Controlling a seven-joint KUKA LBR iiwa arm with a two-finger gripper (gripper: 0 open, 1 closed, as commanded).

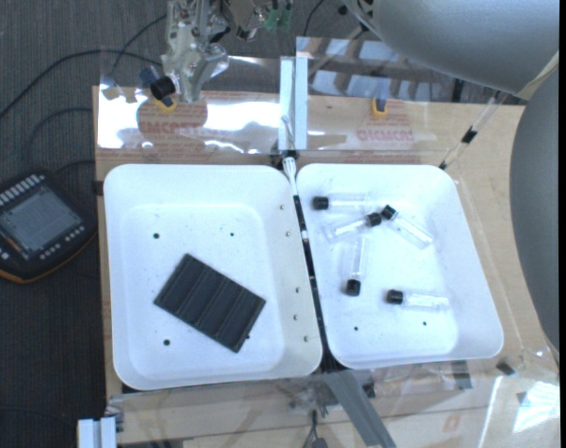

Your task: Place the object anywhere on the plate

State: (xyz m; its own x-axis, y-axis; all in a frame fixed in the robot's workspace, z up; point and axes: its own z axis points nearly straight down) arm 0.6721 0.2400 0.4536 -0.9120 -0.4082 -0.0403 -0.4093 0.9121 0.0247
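Observation:
A dark ridged rectangular plate (209, 302) lies slanted in the left white bin (134, 194), towards its front. Several clear vials with black caps lie in the right white bin (470, 325): one (337, 201) at the back left, two (358, 223) (406, 226) near the middle, one (356, 269) standing lengthwise below them, and one (418, 299) at the front right. My gripper (188, 68) hangs beyond the back edge of the left bin, over the taped bench top, far from the plate and the vials. A small black and yellow part (161, 88) shows beside its tip.
The grey arm body (451, 17) fills the upper right and overhangs the right bin's far side. An upright metal post (294, 101) stands at the back between the bins. A teach pendant (31, 227) lies on the floor to the left.

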